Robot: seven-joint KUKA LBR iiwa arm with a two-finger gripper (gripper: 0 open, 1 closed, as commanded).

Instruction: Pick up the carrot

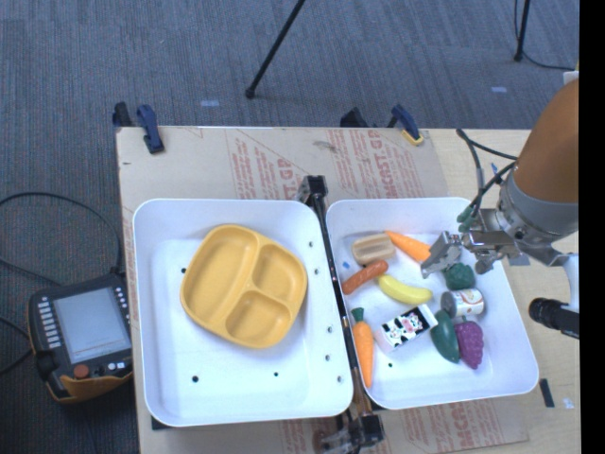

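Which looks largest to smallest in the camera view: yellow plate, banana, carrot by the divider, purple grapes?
1. yellow plate, by far.
2. carrot and banana: about equal in length, too close to rank.
3. purple grapes, smallest.

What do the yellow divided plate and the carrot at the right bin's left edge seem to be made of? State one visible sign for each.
Yellow divided plate: probably moulded plastic, matte; uniform colour, rounded compartment ridges.
Carrot: likely toy plastic or rubber; flat, even orange and a solid green top.
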